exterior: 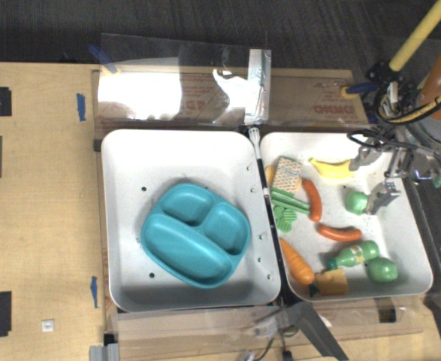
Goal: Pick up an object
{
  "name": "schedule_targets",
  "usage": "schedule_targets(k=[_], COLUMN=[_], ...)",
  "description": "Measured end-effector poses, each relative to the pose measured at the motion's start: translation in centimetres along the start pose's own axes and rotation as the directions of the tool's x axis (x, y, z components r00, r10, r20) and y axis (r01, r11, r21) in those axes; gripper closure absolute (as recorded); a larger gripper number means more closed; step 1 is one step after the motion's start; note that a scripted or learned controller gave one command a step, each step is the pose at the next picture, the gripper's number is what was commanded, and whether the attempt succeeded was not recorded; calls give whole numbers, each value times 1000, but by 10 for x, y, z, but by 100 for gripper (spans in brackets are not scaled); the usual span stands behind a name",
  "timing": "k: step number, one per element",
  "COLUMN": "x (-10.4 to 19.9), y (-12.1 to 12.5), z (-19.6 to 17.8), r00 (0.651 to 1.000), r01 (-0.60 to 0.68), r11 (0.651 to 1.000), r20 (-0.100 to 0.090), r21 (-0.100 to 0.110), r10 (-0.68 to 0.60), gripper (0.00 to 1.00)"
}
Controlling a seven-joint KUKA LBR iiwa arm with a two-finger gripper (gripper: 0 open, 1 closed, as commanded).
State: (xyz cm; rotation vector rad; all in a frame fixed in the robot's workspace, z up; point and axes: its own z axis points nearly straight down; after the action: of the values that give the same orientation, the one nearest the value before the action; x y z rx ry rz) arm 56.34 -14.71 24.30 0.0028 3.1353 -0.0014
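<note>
Overhead, in the camera view, we see the gripper (pixel 376 177) hanging open over the right bin (pixel 419 235) with nothing between its fingers, so the pick is, in our judgement, not yet made. Candidates lie close: a yellow banana (pixel 330 167) to one side, a small green fruit (pixel 356 200) just beside the fingertips. Food toys crowd this bin (carrot (pixel 297 262), two red sausages), leaving scant bare floor. The left bin (pixel 122 201) carries a blue divided tray (pixel 196 232).

We saw bright glare on the clear plastic sheet (pixel 182 89), far left of the gripper (pixel 378 177); focus stayed soft.
</note>
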Motion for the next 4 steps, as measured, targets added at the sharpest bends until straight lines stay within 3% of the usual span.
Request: schedule_targets(k=[1, 2, 3, 4], x=[-6, -6, -10, -30], y=[23, 55, 56, 81], z=[153, 153, 140, 3], r00=[999, 997, 997, 1000], r01=[39, 72, 74, -11], r11=[999, 997, 997, 1000], r20=[9, 7, 22, 10], r21=[2, 1, 3, -1], r10=[-39, -72, -74, 11], gripper=[0, 0, 100, 100])
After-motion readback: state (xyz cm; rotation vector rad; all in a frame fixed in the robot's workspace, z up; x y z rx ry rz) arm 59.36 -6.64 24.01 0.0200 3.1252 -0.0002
